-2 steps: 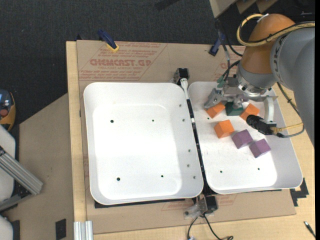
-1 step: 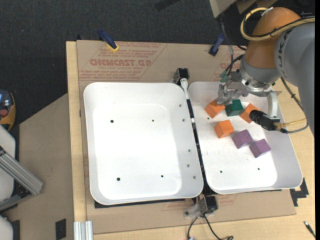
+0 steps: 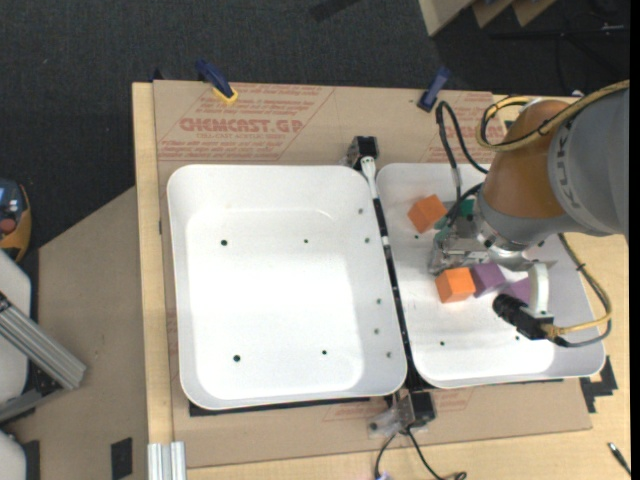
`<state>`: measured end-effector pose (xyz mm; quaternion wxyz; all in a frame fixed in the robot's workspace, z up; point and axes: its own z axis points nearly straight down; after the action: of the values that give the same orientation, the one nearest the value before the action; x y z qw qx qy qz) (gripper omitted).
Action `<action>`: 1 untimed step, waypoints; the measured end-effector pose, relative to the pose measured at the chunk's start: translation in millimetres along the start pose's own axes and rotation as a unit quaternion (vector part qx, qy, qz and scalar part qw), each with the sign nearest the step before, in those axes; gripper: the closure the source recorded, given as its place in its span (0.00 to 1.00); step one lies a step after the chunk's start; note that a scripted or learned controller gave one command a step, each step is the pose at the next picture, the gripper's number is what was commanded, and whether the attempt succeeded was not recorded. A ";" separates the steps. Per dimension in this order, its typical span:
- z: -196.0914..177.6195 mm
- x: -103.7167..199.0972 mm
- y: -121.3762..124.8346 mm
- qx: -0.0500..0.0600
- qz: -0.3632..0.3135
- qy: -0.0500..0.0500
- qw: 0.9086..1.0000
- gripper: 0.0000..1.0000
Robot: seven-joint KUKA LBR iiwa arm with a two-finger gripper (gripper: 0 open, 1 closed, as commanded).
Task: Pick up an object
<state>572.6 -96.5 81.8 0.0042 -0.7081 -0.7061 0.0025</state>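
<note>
Cardboard is covering the worktop (image 3: 290, 118) you are looking down on. At its near edge a black clip (image 3: 415, 408) is sitting at the seam where the two white bins are meeting. Moving back from there, the left bin (image 3: 280, 298) is lying with a few small dark dots scattered over its floor, and the right bin (image 3: 470, 353) is lying just beside it, rim against rim. The nearest loose thing you are seeing in the right bin is an orange cube (image 3: 456, 286), resting about mid-bin and nearer the side that faces the left bin. A purple piece (image 3: 490, 276) is lying against that cube on the side toward the arm, touching it and partly tucked under the wrist. The claw (image 3: 452, 253) is hanging just over the far edge of the orange cube, pointing down into the bin. From this slant you cannot tell whether it is spread, pressed together or pinching anything. Just beyond the claw a second orange cube (image 3: 427, 212) is sitting apart from the first, turned at an angle. The grey arm (image 3: 590, 163), with its orange band (image 3: 520, 173), is reaching in over the far half of the right bin. Farther back another black clip (image 3: 362, 151) is standing at the far end of the seam, and two blue clamps (image 3: 215, 80) (image 3: 433, 90) are gripping the far edge of the cardboard.
</note>
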 end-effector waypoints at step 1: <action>-111.4 59.2 64.6 -0.013 -0.006 -0.001 1.000 1.00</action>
<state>638.4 -37.7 192.7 -0.0056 -0.7041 -0.7100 -0.0065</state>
